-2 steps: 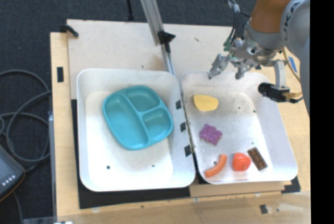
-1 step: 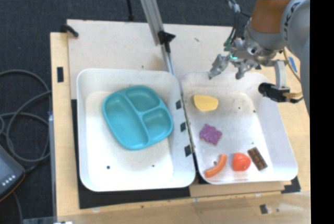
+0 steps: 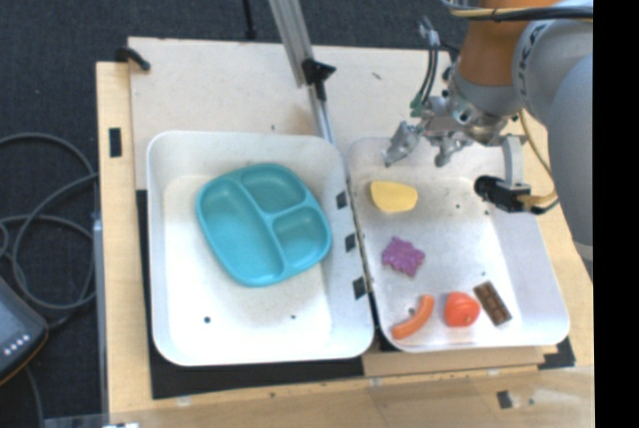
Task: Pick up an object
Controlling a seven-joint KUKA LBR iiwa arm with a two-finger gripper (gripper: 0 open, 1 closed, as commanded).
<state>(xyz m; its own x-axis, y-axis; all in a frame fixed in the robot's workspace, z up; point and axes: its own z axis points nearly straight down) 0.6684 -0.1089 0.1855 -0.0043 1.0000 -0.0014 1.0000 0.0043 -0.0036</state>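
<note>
Hovering over the far rim of the right bin [image 3: 519,251], the jaws [image 3: 423,145] stand spread and empty, fingers pointing down. Yellow piece [image 3: 394,197] lies just toward the camera and slightly left of them, long axis running left-right. Purple block [image 3: 403,257] sits beyond it, mid-bin. Carrot [image 3: 413,316], tomato [image 3: 460,309], brown bar [image 3: 491,303] crowd the near wall. Open floor surrounds the yellow piece; the left wall is close.
</note>
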